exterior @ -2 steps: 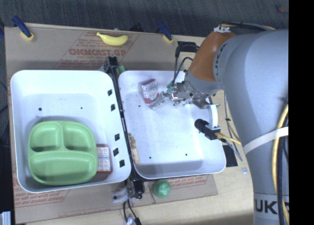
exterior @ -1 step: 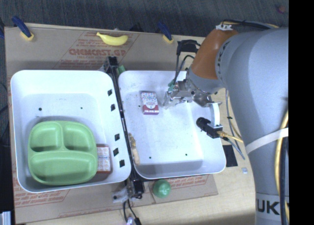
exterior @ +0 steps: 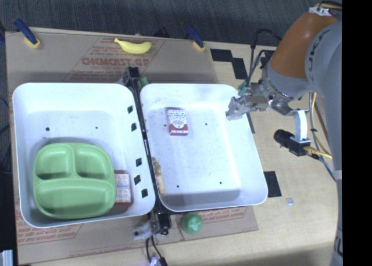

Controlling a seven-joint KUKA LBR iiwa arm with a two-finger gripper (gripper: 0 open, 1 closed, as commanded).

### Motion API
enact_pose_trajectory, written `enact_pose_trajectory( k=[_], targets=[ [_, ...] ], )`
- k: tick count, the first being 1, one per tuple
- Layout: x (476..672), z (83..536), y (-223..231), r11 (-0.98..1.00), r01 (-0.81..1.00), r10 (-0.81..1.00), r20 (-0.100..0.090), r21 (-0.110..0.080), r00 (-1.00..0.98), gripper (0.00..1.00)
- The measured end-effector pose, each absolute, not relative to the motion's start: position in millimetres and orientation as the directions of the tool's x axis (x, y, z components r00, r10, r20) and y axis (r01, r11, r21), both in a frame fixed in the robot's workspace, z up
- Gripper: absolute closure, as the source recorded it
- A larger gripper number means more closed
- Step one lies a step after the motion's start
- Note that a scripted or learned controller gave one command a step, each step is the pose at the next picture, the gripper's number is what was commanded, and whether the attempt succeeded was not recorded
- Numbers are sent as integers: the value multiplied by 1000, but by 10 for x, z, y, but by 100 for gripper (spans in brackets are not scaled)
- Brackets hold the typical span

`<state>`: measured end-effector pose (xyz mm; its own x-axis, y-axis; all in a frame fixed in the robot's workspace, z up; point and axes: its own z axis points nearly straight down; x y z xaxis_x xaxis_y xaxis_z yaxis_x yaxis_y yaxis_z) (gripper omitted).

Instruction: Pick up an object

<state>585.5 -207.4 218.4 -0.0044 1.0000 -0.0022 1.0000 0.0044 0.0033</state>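
A small red and white box (exterior: 177,121) lies flat in the upper middle of the right bin (exterior: 244,160). My gripper (exterior: 237,108) hangs over that bin's upper right rim, well to the right of the box, with nothing seen between its fingers. In the left bin (exterior: 23,114) a green divided plate (exterior: 74,179) fills the lower half. A small brown box (exterior: 122,187) is wedged against the plate's right edge.
A yellow banana (exterior: 133,45) lies on the cardboard behind the bins. A green ball (exterior: 191,222) sits on the bench in front of the right bin. Blue clamps (exterior: 27,32) hold the cardboard's back edge.
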Motion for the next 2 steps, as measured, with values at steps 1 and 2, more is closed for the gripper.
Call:
enact_pose_trajectory(
  k=[1,2],
  targets=[
    [5852,2178,-2070,5,1000,1000,-1,2,-5,0],
    [5232,915,-1875,6,1000,1000,1,-3,-6,0]
  ],
)
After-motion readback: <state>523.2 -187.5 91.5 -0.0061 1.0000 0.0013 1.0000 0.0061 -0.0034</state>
